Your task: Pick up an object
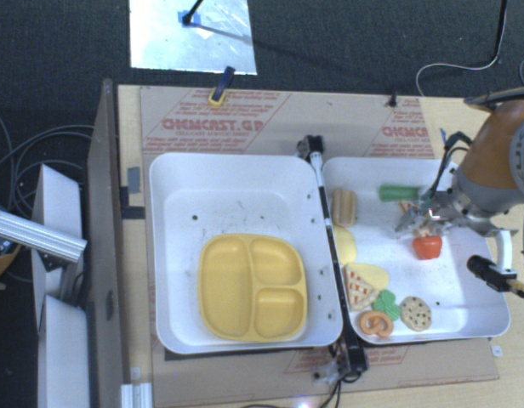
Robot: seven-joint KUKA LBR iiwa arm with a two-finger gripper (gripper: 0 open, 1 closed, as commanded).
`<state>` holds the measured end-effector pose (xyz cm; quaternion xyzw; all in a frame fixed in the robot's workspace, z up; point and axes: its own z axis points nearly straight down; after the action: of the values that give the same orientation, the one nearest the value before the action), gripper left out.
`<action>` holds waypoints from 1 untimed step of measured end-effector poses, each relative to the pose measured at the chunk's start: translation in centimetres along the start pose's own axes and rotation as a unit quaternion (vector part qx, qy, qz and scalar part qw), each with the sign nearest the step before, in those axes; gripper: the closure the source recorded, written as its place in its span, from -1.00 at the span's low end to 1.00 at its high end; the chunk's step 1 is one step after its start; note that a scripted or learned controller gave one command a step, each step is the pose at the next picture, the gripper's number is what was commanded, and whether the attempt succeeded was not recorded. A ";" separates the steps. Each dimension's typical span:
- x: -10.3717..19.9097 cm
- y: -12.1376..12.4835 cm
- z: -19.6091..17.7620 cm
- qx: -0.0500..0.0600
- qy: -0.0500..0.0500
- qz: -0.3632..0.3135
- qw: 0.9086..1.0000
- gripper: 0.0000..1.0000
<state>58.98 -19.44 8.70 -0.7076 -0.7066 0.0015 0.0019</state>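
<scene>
My two-finger gripper [424, 219] hangs low in the right white bin [479, 308], just above the small red tomato-like toy [427, 246], near the far edge. Round, that toy shows no clear long axis. A green cylinder [398, 192] lies crosswise beside it. Bare floor lies toward the near right corner. My grip I cannot tell.

Hand [421, 218] low in right bin [479, 317], above red toy [428, 246].
</scene>
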 end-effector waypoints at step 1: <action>1.5 -3.1 0.4 -0.001 0.000 -0.001 1.000 -1.00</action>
<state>55.91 -17.90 8.35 -0.7072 -0.7070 0.0004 0.0011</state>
